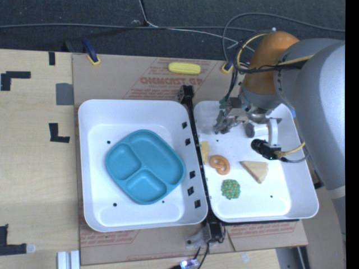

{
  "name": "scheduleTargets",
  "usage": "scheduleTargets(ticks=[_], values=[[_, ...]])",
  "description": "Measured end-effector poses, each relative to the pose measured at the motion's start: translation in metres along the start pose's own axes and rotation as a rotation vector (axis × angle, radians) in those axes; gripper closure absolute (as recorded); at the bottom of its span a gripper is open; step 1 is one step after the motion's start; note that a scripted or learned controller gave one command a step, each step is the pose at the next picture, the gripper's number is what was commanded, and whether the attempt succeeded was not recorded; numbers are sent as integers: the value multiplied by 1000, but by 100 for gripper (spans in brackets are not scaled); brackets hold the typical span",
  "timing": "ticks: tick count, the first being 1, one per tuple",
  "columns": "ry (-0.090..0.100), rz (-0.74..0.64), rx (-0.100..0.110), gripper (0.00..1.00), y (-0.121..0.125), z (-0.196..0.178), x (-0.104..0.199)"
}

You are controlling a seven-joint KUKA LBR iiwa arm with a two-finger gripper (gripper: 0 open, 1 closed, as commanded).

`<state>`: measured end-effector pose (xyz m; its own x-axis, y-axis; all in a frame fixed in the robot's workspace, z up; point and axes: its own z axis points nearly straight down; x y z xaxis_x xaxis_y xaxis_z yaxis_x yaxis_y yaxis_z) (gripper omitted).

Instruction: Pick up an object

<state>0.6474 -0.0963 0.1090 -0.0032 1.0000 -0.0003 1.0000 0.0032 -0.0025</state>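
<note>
the arm comes in from the right, its orange band above the far part of the right bin (pixel 303 209). the end effector (pixel 225 122) hangs over the far left corner of that bin, pointed down at the white floor. whether it is wide or narrow i cannot tell: the tips are small and blurred against the bin, and nothing can be made out between them.

candidate objects in the right bin: a pretzel-shaped orange piece (pixel 219 164) near the left wall, about mid-bin; a green broccoli-like piece (pixel 230 189) just nearer than it; a tan wedge (pixel 256 170) to the right of the pretzel, apart from it; a small pale yellow piece (pixel 205 149) against the left wall. all lie on the bin floor, nearer than the end effector and not touching it.

left bin (pixel 90 116) holds a blue divided tray (pixel 145 166), three compartments, lying flat near the centre.

on the table beyond the bins, a yellow banana-shaped item (pixel 184 68) lies on the brown board (pixel 112 77).
</note>
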Motion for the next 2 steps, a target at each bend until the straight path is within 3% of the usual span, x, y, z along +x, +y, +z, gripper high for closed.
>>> scheduleTargets(ticks=[2], values=[[0,2,-8,100,1,-126,3]])
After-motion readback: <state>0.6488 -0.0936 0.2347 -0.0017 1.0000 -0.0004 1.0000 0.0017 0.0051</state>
